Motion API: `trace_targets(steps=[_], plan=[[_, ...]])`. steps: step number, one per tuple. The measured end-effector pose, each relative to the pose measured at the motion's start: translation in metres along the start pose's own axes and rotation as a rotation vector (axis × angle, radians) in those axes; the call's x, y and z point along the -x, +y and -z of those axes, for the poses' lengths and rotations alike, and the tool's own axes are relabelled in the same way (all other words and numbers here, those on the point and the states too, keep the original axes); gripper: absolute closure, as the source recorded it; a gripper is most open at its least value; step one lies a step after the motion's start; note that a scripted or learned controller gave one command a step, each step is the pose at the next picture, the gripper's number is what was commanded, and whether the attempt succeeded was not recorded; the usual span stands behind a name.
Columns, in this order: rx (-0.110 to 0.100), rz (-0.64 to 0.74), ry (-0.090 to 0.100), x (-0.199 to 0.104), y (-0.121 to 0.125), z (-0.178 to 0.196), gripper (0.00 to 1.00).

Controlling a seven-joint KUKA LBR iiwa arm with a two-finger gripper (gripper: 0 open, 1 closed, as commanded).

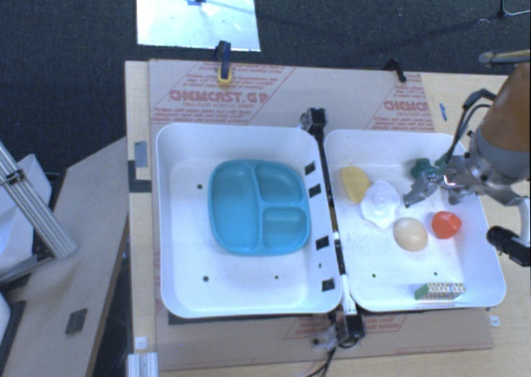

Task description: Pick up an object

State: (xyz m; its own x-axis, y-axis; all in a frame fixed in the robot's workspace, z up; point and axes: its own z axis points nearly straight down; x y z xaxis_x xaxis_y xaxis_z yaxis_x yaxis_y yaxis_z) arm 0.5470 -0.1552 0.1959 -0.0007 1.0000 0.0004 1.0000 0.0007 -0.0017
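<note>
The right bin (477, 284) holds several small objects: a yellow piece (355, 183), a white piece (381, 203), a beige egg shape (410, 234), a red piece (445, 224) and a small green and tan block (440, 290). My gripper (421, 186) hangs low over the upper right of this bin, just right of the white piece and above the egg shape. A small teal thing (422, 169) sits right at the gripper's tip; whether it is held is unclear.
The left bin (178, 284) holds a blue divided plate (257, 207). A black clip strip (323, 201) runs along the divider between the bins. The arm's orange band (508, 114) and grey wrist (496, 164) overhang the right bin's right rim.
</note>
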Motion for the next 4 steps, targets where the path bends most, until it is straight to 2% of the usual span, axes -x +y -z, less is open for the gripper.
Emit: trace_targets(steps=[1, 2, 3, 4], plan=[[0.001, 0.000, 0.000, 0.001, 0.008, -0.044, 0.00], [0.002, -0.001, 0.000, -0.002, 0.011, -0.105, 0.00], [0.005, -0.001, -0.001, -0.001, 0.011, -0.093, 1.00], [0.005, -0.002, -0.001, 0.001, 0.008, -0.049, 1.00]])
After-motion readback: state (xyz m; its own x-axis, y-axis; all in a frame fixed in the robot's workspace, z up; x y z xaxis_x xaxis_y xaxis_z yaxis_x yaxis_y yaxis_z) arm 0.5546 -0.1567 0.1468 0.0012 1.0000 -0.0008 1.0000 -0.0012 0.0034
